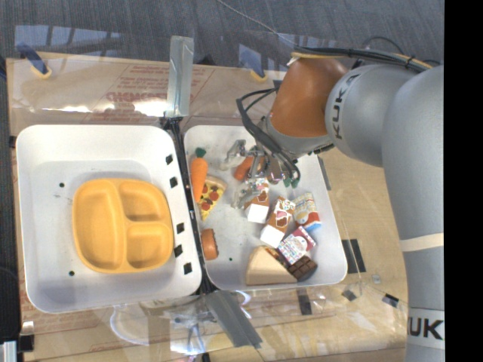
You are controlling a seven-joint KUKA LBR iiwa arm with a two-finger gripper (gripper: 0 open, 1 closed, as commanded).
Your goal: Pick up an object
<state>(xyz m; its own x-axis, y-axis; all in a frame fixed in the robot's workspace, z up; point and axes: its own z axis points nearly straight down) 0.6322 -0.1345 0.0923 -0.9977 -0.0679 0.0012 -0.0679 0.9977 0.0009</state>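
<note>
so there's just the one camera, mounted up above the bench and looking down at a slant, far enough back to fit both white bins. the gripper (260, 168) sits over the right bin (332, 266), the left bin (30, 225) lies well off to the gripper's left in frame. the arm (377, 104) comes in from the right edge, and a strip of dark floor (113, 6) runs along the top beyond the gripper

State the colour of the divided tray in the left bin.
Yellow-orange all over, no pattern. The three-compartment plastic tray shows best in the overhead camera view.
</note>
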